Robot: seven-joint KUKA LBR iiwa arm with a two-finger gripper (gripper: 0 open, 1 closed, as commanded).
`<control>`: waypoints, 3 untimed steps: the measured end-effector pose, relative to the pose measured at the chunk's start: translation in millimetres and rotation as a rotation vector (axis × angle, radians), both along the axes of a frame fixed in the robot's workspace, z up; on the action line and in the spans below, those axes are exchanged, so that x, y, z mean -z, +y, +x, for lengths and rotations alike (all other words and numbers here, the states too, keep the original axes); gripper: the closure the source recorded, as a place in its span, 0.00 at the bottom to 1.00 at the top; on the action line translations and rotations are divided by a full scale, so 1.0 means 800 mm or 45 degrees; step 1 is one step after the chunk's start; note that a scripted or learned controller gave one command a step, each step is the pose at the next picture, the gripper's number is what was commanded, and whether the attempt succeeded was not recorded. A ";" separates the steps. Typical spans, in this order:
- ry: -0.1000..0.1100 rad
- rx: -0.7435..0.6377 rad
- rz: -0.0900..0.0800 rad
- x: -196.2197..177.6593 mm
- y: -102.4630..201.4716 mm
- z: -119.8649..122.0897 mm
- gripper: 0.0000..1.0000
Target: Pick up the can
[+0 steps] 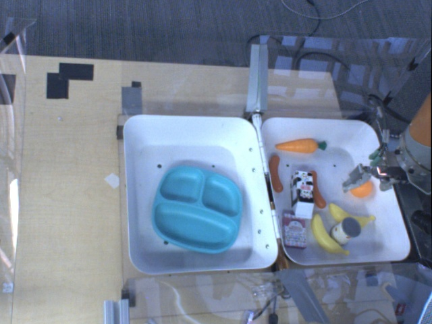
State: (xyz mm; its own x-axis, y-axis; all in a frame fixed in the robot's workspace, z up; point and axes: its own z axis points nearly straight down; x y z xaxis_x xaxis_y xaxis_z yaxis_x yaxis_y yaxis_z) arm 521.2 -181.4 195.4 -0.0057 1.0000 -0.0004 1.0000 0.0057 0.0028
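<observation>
Figure. The hand [364, 176] hangs over the far right part of the right bin [337, 128], its fingers spread apart with nothing between them; an orange-coloured item [363, 190] lies just under and beside the fingertips. The can [349, 229] (seen end-on, a dark top with a pale rim) stands nearer the camera than the hand and slightly to its left, apparently touching the two bananas [325, 235] that curve around it. Farther left of the hand are a cow-patterned carton [304, 185], a sausage [275, 172] and a small pink box [294, 231]; a toy carrot [298, 146] lies beyond the hand toward the bin's far wall. Well to the left, the left bin [142, 194] holds a blue divided plate [198, 208]. The step in hand is judged to be the approach: the can is not yet grasped. The next move calls for shifting toward the camera until the fingers straddle the can, then descending without catching the bananas.
</observation>
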 end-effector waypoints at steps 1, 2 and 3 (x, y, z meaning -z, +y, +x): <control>-0.005 0.344 -0.001 -0.155 -0.019 -0.041 0.00; -0.013 0.333 -0.004 -0.169 -0.018 -0.038 1.00; -0.007 0.028 -0.004 -0.302 -0.021 -0.042 1.00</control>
State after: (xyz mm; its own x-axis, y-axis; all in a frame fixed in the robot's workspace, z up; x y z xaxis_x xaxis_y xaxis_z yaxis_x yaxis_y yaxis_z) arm 488.0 -198.5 436.8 0.0161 0.9999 -0.0034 0.9998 -0.0161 0.0084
